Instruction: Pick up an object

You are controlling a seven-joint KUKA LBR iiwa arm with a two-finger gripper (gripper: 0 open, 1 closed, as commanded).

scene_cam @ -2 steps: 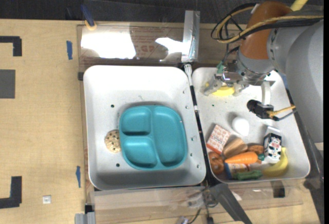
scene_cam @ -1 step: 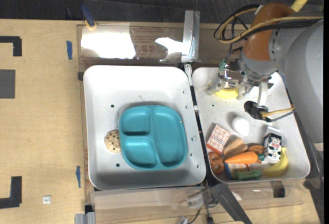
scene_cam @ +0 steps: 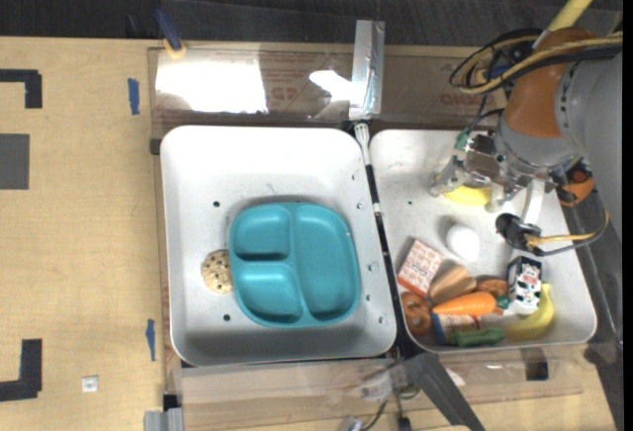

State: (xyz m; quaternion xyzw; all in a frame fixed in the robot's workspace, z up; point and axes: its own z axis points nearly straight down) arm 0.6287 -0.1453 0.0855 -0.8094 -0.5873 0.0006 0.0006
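A yellow object, perhaps a toy lemon, lies in the right bin near its far edge, directly under the hand. The hand is low over it, its fingers spread to either side of the yellow piece; whether they touch it I cannot tell. Just nearer in the same bin sits a white egg-shaped item. Along the bin's near edge lies a heap: a small red-and-white box, a wooden wedge, a carrot, a banana and a small cow figure. The left bin holds a teal divided plate with a cookie touching its left side.
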